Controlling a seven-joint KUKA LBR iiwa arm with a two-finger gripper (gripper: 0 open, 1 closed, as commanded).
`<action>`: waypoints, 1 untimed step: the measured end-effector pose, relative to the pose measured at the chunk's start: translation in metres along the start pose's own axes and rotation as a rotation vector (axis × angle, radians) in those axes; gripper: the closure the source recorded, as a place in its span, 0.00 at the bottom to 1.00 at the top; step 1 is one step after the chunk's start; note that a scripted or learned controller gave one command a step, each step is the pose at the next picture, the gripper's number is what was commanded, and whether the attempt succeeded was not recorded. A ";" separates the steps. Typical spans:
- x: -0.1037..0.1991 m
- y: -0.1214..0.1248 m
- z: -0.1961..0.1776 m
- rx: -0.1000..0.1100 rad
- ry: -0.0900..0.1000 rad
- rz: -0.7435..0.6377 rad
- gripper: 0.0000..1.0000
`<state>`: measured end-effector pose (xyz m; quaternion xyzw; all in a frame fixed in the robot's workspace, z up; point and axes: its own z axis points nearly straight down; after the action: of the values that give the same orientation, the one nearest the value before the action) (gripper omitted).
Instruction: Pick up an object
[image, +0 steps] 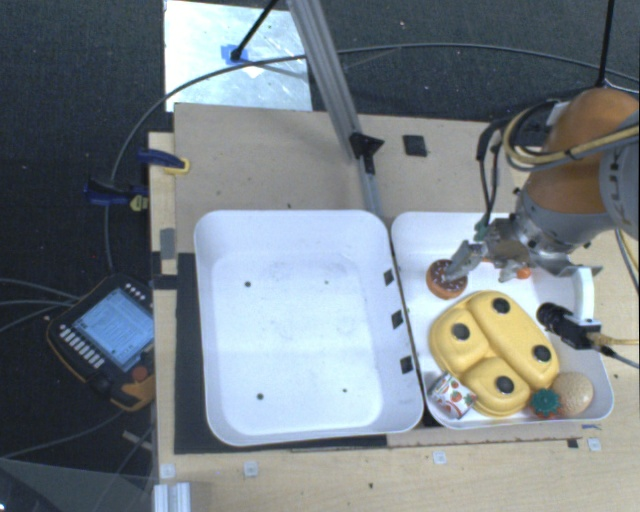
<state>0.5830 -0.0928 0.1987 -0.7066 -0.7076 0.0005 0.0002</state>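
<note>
The donut (446, 278) sits near the top left corner of the right bin (410, 232), just above the big yellow toy (495, 351). The claw (463, 262) hangs right over it, fingers spread apart, holding nothing. The donut looks small, light and stiff. I would pinch it across its round sides.

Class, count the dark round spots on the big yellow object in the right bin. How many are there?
4 on the yellow object: one near its left edge, one on the upper lobe, one toward the right, one on the lower lobe. Its underside could hide more.
</note>
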 end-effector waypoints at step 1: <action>-0.006 0.001 0.043 0.002 0.000 0.000 0.00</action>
<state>0.5836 -0.0983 0.1554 -0.7068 -0.7074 0.0009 0.0008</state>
